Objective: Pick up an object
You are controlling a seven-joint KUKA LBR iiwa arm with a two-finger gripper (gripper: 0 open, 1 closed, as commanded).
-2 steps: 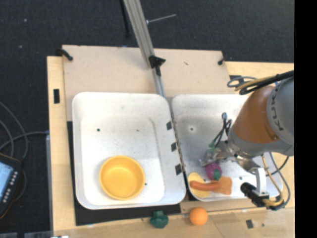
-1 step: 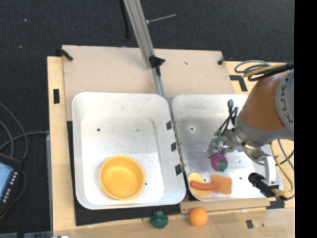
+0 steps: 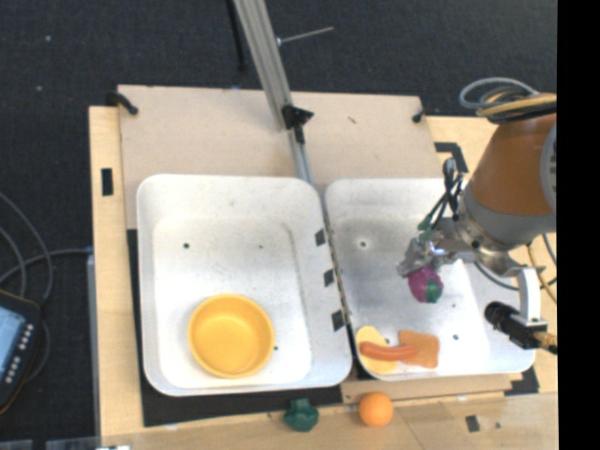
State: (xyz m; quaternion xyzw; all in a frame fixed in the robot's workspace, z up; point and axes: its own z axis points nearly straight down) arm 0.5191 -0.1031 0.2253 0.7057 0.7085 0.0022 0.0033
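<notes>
My gripper hangs over the middle of the right bin, reaching in from the right. A small purple and green object sits right under its fingertips, touching or nearly touching them; I cannot tell whether it lies on the bin floor or is held. At the right bin's front edge lies an orange-red piece on a pale yellow plate-like thing. A yellow bowl rests in the front of the left bin.
An orange ball and a small green object lie on the bench in front of the bins. A slanted metal rail runs from the top down to the gap between the bins.
</notes>
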